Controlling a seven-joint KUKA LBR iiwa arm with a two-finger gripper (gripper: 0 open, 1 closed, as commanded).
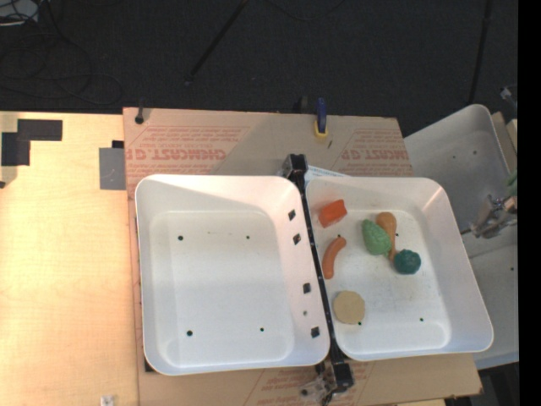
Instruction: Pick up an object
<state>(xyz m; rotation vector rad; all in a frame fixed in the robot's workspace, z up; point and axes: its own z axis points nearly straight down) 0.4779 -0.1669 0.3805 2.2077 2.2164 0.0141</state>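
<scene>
The right white bin (pixel 439 201) holds several small toy foods. An orange block (pixel 332 212) lies near its top left corner. Below it is a reddish-orange sausage (pixel 332 256). A green leafy piece (pixel 376 238) touches a tan drumstick (pixel 388 226), with a teal ball (pixel 407 261) just to their lower right. A flat tan round cookie (pixel 348 306) rests near the bin's lower left.
The left white bin (pixel 161 218) sits beside the right one, joined by a black clip strip (pixel 306 260). Both rest on brown cardboard (pixel 220 146) over a wooden bench (pixel 59 269). A grey metal plate (pixel 473 146) stands at the right.
</scene>
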